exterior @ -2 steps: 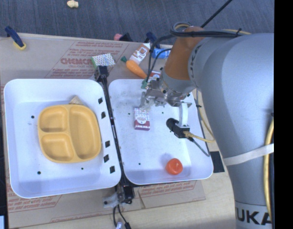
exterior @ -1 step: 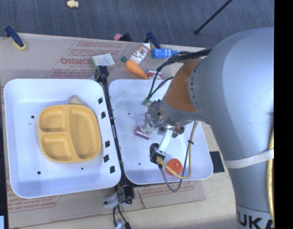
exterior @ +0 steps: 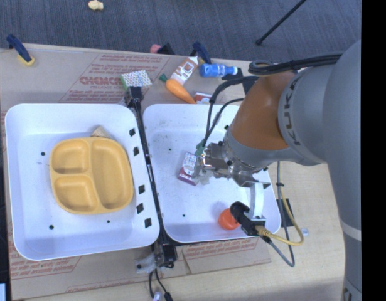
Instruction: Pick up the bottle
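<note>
I hang over the right bin (exterior: 180,227), closing in on the bottle (exterior: 190,167).

My gripper (exterior: 205,162) sits low above the middle of the right bin, just beside the small bottle, which lies on the bin floor on the side nearer the divider. The wrist hides my fingertips, so I cannot tell whether I am gripping anything. By my reading this is the reach-and-grasp step and the lift is not yet made. An orange ball (exterior: 228,219) rests near the bin's front edge, well apart from the bottle. The yellow tray (exterior: 91,174) fills the left bin. Next, I judge, I must centre on the bottle, grip it firmly, then rise straight up.
</note>
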Robot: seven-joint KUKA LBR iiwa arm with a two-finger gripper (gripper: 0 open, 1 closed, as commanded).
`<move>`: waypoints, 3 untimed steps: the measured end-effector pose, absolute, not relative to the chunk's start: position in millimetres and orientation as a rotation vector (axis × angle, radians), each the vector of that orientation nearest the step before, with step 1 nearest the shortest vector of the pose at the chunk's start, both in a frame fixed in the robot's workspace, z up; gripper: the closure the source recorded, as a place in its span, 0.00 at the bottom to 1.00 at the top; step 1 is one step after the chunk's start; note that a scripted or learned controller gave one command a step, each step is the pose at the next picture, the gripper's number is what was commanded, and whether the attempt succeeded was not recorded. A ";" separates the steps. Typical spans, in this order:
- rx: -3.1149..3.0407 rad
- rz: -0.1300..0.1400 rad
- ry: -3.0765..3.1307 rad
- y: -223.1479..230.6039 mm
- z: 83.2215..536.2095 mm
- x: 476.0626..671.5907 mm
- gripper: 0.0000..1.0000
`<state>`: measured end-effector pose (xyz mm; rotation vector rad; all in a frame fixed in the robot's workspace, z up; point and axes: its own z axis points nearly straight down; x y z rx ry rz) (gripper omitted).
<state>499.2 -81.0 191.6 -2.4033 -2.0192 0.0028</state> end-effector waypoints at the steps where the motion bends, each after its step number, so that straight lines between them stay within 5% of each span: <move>1: -2.436 0.004 -1.977 -115.6 150.3 475.6 1.00; 2: -2.350 0.002 -2.086 -164.7 338.2 476.9 1.00; 3: -2.761 0.003 -1.487 -196.9 242.0 475.9 1.00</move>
